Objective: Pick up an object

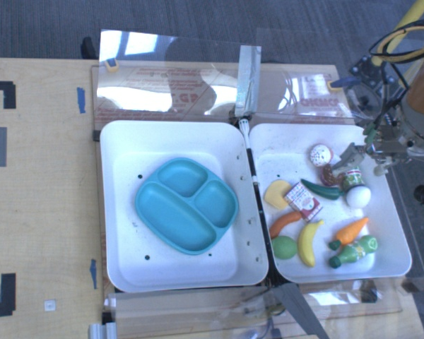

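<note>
We are reading this as the approach step: the grey end effector (pixel 355 162) is hanging over the upper right part of the shallow white right-hand bin (pixel 399 249), beside the white-and-pink ball (pixel 320 154) and dark green pepper (pixel 322 189). We cannot tell how far it is opened; nothing is showing in its grasp. Candidate objects are lying below the ball: small red-and-white printed packet (pixel 303 198), yellow plastic banana (pixel 307 243), orange carrot (pixel 351 229). Next move is calling for descent onto one isolated piece. Packet print is too small to read.

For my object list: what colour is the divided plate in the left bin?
The divided plate is light blue, turquoise-like, clearly seen in the camera view.
</note>
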You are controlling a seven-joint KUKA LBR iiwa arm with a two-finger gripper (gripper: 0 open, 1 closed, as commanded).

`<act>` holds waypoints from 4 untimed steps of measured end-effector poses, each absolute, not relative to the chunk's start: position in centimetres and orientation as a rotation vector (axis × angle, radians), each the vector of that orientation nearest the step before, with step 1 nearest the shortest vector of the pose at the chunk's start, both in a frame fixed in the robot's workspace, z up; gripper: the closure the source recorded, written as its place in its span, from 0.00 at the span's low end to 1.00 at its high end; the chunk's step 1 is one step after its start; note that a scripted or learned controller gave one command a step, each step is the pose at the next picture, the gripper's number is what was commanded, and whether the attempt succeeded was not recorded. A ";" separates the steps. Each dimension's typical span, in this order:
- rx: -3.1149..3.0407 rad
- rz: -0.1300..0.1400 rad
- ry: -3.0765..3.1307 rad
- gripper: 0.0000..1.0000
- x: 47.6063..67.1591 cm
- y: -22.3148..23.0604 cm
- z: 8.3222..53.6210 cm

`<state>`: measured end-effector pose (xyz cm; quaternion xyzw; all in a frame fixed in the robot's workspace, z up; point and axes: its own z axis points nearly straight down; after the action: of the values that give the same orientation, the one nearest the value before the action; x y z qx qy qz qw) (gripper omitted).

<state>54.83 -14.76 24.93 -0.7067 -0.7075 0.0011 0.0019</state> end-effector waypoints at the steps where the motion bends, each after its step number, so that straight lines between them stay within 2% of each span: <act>1: -2.083 0.006 -2.342 0.00 52.7 -9.7 11.8; 2: -1.995 -0.004 -2.428 0.00 55.4 -11.8 8.6; 3: -2.003 -0.008 -2.430 1.00 55.6 -12.0 9.5; 4: -1.813 0.002 -2.560 1.00 54.5 -11.1 10.0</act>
<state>54.49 -11.06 9.97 -0.5778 -0.8162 0.0005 0.0022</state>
